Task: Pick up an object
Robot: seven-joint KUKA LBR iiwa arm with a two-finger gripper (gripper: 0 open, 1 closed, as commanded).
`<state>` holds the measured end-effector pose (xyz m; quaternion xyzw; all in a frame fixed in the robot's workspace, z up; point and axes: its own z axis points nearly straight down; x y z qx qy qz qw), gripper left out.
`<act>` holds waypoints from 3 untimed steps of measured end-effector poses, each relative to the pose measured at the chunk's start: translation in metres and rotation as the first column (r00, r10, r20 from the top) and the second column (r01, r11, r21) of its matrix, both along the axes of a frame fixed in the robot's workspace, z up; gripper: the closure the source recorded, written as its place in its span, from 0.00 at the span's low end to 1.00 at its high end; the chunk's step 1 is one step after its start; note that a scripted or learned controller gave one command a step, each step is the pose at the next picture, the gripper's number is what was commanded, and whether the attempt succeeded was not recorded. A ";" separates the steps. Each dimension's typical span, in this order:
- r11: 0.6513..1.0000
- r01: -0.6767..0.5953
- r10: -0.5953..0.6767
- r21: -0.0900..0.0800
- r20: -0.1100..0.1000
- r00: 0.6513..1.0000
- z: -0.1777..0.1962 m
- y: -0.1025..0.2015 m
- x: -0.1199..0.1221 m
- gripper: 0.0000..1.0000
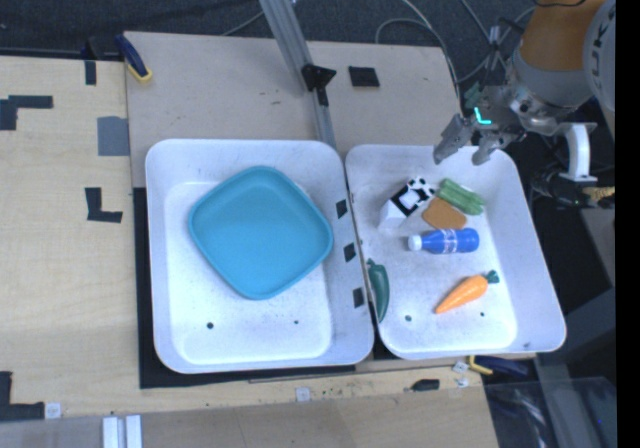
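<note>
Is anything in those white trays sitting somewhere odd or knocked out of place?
One thing: a dark green pepper lies at the divide between the left bin and right bin, seemingly resting on the rims instead of inside a tray. Everything else sits flat inside.

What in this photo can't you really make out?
- Orange-brown piece: partly covered by the green vegetable and black-and-white block; its shape is unclear.
- Dark green item: on the rim between the bins, too small to identify.
- Arm: cut off by the right edge.
</note>
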<state>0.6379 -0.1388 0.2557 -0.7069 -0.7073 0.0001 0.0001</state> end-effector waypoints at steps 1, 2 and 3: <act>1.000 0.000 0.000 0.000 0.000 1.000 0.000 0.000 0.000 0.00; 1.000 0.000 0.000 0.001 -0.004 1.000 -0.050 0.005 0.008 0.00; 1.000 0.000 0.000 0.000 -0.004 1.000 -0.096 0.013 0.006 0.00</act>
